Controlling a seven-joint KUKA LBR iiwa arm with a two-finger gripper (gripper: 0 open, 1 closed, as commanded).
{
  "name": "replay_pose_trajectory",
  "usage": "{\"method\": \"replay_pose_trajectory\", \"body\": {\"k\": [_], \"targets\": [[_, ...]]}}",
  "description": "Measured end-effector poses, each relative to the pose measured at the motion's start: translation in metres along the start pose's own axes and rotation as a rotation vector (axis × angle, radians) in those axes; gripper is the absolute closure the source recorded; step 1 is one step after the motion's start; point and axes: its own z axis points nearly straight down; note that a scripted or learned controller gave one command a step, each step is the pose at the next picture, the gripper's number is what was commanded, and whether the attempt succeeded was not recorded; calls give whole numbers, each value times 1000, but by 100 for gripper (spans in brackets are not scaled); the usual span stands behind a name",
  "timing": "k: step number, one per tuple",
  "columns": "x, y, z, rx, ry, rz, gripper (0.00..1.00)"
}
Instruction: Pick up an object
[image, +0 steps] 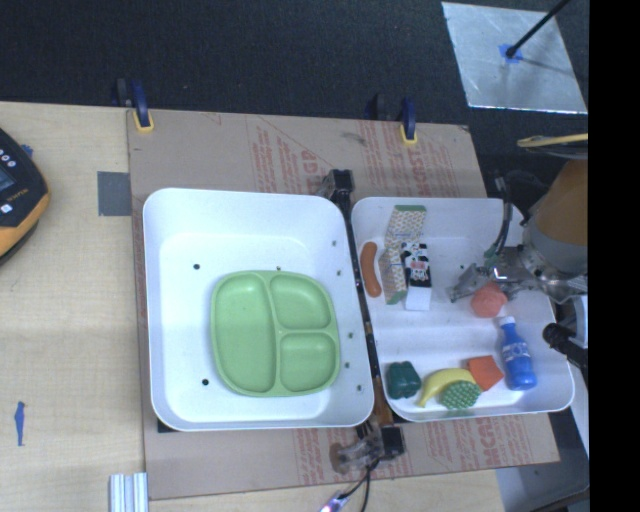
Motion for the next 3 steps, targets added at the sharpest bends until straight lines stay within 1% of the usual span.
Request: {"method": "replay_pose_trajectory", "body": {"k": [1,2,3], "targets": [[-1,1,-12,-2,-2,-3,100],[59,3,-105,-3,0,0,100],[154,21,-176,-3,1,-1,100]]}}
